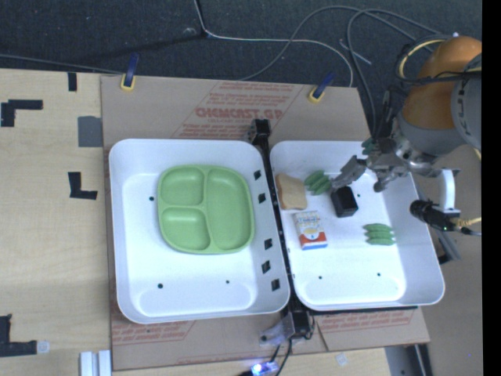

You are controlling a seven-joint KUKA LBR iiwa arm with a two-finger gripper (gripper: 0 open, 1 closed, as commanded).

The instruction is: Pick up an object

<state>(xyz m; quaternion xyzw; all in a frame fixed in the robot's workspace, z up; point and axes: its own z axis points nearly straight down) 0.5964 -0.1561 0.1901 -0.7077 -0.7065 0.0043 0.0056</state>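
Note:
My gripper (pixel 362 185) hangs over the upper middle of the right bin (pixel 415 284), open, with its two fingers spread and nothing between them. A small black block (pixel 344 202) lies just under the left finger; whether they touch is unclear. To the gripper's left lie a green pod (pixel 317 182) and a tan bread-like piece (pixel 291 192). A small white box with red and blue print (pixel 311 230) sits below them. A second green pod (pixel 380 234) rests lower right of the gripper.
The left bin (pixel 133 288) holds a green divided plate (pixel 207 208). A black hinge strip (pixel 270 233) runs between the bins. Cables (pixel 329 22) trail across the dark floor behind, and the arm's wrist (pixel 430 108) looms over the right bin's far corner.

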